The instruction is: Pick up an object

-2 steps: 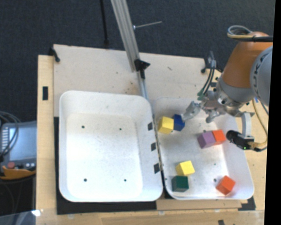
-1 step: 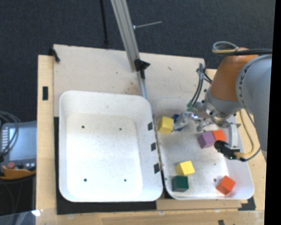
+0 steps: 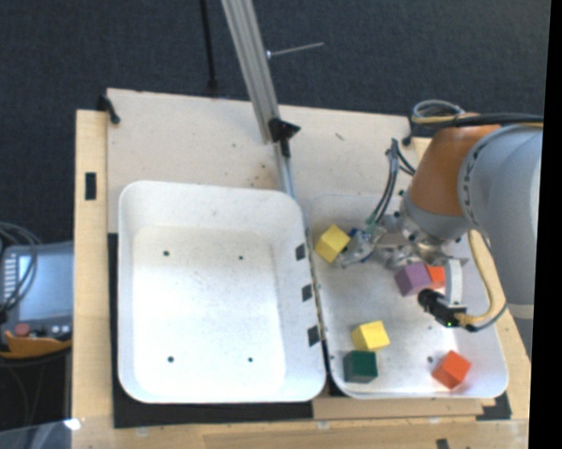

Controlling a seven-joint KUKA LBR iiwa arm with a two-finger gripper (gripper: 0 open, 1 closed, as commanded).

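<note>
Over the far half of the right-hand shallow white bin point(image 3: 475, 384) my gripper point(image 3: 399, 249) hung low beneath the grey wrist and its orange band. Whether it stood open or closed I could not tell, as the wrist and its cables masked it from above. Nothing showed plainly held in it.

Closest to me lay a small purple block point(image 3: 413, 277), just on the near side of the gripper and a little to its right. It sat tilted, with a small orange piece point(image 3: 435, 272) touching or almost touching its right side. I judged this the likeliest thing to take, since it called only for a short shift toward the near edge.

To my left, just beside the gripper, a yellow cube point(image 3: 333, 242) sat by the bin's left wall. It seemed the other fair choice.

Further off, toward the near rim, lay a second yellow cube point(image 3: 370, 335) with a dark green cube point(image 3: 359, 366) touching its near side. An orange cube point(image 3: 452, 369) sat apart in the near right corner.

Beyond the wall, the left-hand white bin point(image 3: 212, 290) lay well away.
</note>
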